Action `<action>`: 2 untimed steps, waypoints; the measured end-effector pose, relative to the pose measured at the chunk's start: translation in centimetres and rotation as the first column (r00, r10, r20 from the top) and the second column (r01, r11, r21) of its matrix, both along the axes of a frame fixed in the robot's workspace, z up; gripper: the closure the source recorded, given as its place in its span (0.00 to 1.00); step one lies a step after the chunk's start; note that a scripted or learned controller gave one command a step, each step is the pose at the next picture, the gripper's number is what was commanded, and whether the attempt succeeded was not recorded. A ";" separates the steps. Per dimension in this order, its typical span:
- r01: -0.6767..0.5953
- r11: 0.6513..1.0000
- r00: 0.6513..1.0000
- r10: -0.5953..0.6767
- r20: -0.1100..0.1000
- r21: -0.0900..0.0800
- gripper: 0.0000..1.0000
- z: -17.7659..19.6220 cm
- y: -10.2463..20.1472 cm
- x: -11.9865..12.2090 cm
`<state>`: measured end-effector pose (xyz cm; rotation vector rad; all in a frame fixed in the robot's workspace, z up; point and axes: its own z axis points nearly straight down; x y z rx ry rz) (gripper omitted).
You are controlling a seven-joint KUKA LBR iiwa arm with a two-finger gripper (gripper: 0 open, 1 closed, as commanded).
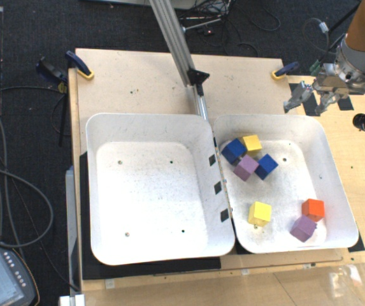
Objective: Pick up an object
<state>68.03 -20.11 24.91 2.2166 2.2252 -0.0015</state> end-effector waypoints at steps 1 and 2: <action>0.000 1.000 1.000 0.000 0.000 0.000 0.00 0.0 0.0 0.0; 0.001 1.000 1.000 -0.001 -0.004 0.001 0.00 -4.7 0.8 -0.4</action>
